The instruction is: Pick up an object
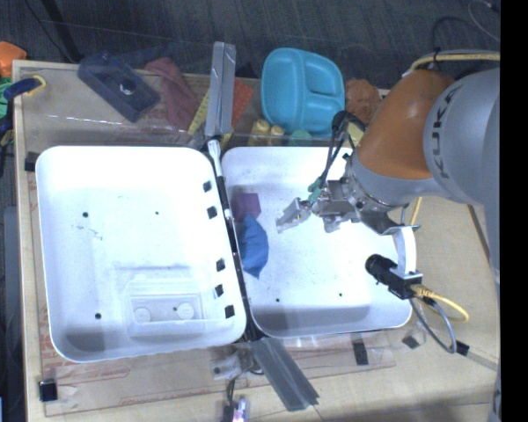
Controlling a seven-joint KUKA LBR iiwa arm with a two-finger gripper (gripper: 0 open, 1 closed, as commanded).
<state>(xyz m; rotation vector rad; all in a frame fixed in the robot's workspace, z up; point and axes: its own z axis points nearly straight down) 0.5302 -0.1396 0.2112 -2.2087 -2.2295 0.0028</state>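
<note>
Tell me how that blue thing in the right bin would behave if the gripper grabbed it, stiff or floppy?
The blue thing looks crumpled and folded against the right bin's left wall, so it is probably soft cloth: floppy and light. It would likely drape or stretch from the gripper and not roll. Lying against the wall may make it awkward to pinch.

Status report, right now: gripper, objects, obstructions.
Gripper over right bin, nothing between fingers. Blue object and purple block lie by bin's left wall. Nothing blocks them.

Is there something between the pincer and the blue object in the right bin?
Nothing visible. The pincer hangs over bare bin floor, and the blue object lies to its left beside a purple block, near the right bin wall.
</note>
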